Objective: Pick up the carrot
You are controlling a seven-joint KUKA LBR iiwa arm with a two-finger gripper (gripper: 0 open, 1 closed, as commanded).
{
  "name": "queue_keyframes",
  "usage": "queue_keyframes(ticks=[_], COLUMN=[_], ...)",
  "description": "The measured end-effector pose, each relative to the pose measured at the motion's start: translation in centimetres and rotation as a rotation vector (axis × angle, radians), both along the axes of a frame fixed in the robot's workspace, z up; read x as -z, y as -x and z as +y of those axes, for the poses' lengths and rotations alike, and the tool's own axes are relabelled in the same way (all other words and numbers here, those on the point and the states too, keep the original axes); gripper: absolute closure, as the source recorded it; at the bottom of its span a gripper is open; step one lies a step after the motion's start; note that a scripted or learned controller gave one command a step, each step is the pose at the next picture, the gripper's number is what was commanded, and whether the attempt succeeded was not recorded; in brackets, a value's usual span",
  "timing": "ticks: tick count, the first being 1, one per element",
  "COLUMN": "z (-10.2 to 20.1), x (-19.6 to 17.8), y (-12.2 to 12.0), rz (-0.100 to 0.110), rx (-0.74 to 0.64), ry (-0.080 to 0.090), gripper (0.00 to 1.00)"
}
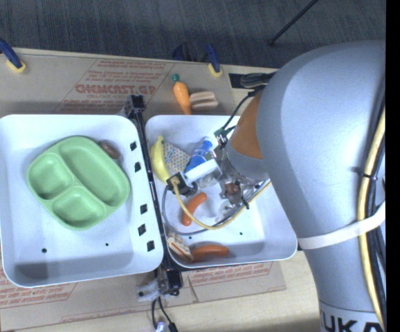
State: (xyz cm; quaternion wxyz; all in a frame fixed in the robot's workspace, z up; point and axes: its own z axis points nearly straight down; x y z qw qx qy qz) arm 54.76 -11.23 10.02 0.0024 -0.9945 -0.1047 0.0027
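Carrot is the word we open on, yet by size the arm (324, 185) leads: its grey bulk reaches in from the right and covers much of the right bin (276, 244). Next largest is the left bin (20, 254), bearing a green divided plate (79, 180) with a small brown thing (108, 149) at the plate's upper right edge. The hand (236, 191) hangs low over the middle of the right bin amid cables and a blue-and-white fitting; we cannot tell how its gripping parts are set.

Under and around it lie a banana (158, 159), a patterned piece (177, 159), a short orange-red piece (193, 206) and a hot dog (203, 252) near the front wall.

Smallest, and what matters: the carrot (180, 97), orange with a green tip, lies outside both bins on the tabletop (103, 81), just behind the right bin's back rim and beside a small bun-like item (203, 101). From the hand it lies up and to the left in the view, past the rim. Its long axis runs roughly from back to front, slightly slanted, green end farthest away. We judge the hand must lift clear of the wall and travel that way.
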Motion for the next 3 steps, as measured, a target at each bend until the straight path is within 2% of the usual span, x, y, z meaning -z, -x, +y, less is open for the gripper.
queue_keyframes(ticks=[1,2,3], z=[-2.7,3.7,13.7], x=[0.9,-9.1,-10.6], y=[4.8,3.8,5.8], rz=[-0.002,-0.002,0.0], rx=[-0.462,-0.27,-0.217], ry=[-0.002,0.0,0.0], gripper=[0.0,0.0,0.0])
